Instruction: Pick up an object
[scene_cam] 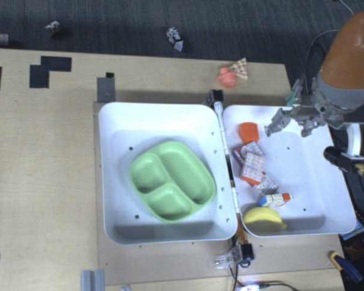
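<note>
My gripper (293, 125) hangs open over the upper right part of the right bin (315, 174), its two fingers spread apart with nothing between them. Below and to its left lie an orange block (249, 132), a patterned red and white packet (252, 166), a small tube with an orange end (275, 199) and a yellow banana (264, 217) near the bin's front edge. The orange block is the closest object, a short way left of the gripper.
The left bin (118, 162) holds a green divided plate (171, 179). A red ball with a shuttlecock-like piece (232, 74) lies on the bench behind the bins. Cables and a black fixture (346, 159) run along the right side.
</note>
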